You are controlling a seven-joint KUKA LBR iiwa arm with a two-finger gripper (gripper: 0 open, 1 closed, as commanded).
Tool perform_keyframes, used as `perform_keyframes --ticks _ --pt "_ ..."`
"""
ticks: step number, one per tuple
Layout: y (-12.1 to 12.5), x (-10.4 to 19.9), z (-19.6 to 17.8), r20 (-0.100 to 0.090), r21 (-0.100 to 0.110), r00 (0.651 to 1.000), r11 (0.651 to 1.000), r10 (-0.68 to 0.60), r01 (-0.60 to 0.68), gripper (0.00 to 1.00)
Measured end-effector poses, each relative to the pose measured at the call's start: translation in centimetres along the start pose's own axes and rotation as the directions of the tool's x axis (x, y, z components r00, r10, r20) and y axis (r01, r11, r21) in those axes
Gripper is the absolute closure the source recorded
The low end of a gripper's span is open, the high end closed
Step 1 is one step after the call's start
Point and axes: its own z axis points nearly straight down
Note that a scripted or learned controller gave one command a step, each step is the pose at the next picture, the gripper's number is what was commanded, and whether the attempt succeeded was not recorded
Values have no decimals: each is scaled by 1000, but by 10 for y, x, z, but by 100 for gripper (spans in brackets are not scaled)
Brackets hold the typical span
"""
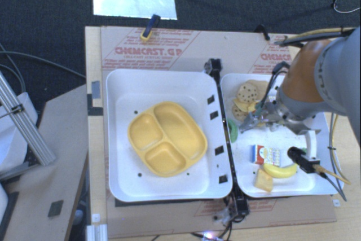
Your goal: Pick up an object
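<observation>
Your pincer (248,121) sits low in the right bin (324,186), at nine o'clock from the arm's wrist, just beside the cookies (246,100); you cannot tell how it is set. Toward six o'clock lie a small carton (265,155), banana (280,171) and cheese wedge (263,180). A yellow tray (167,138) rests in the left bin (121,93).

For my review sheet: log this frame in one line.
grey arm's gripper: low, right white bin, beside round cookies | yellow divided tray: left bin

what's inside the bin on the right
The right bin holds cookies, a small carton, a banana and a yellow wedge. The arm covers its far right part.
</observation>
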Motion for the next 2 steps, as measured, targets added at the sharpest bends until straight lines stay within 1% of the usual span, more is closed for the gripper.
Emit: perform_keyframes --ticks 1,2 --pt "-83 -52 21 3 11 1000 1000 20 -20 0" --pt "-78 -49 9 4 3 1000 1000 12 -12 100"
